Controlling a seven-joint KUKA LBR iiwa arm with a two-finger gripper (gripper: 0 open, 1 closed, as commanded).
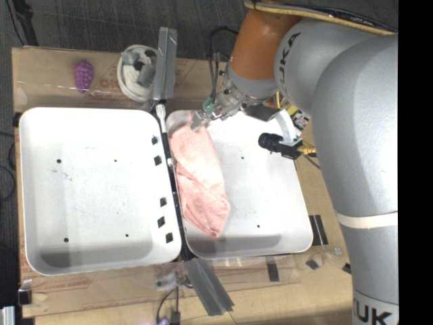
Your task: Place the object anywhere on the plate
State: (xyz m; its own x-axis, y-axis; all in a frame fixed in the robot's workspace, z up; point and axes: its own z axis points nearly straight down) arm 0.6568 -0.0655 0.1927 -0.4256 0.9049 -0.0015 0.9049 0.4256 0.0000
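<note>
A brown worktop (pixel 61 93) is carrying two shallow white bins side by side, their inner rims touching along a dark divider. The left bin (pixel 27 181) is sitting toward the worktop's left edge, the right bin (pixel 298 222) beside it. Behind the left bin, a small purple object (pixel 83 75) is lying on the bare board near the back edge. Just to its right, a coil of white cord (pixel 135 73) is resting on the worktop, close to the bins' back rims.

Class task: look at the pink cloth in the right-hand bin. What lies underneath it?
The crumpled pink terry cloth lies on the floor of the right shallow white plastic bin, along its left wall. Whether anything is hidden beneath the folds cannot be seen; the cloth covers that patch.
</note>
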